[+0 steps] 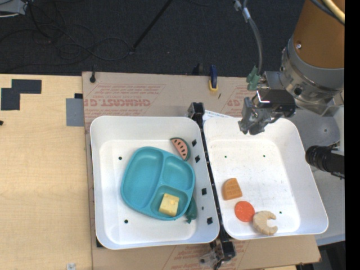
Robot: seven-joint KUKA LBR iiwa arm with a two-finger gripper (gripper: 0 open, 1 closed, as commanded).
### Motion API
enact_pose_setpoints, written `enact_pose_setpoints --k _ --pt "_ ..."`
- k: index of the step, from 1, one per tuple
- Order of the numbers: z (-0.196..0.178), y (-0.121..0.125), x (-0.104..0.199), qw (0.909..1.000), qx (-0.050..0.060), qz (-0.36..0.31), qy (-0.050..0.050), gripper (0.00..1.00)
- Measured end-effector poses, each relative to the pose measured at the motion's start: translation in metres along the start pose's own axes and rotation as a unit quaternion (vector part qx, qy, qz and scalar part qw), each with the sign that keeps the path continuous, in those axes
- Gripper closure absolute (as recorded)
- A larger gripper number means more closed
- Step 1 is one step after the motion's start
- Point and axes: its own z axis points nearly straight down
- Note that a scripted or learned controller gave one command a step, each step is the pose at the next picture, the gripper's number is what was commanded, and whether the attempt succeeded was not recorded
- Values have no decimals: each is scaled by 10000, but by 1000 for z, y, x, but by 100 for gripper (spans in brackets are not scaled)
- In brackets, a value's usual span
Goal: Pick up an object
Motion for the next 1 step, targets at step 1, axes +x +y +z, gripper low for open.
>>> enact_pose_setpoints --k 1 --pt "125 -2 55 10000 88 -14 -17 100"
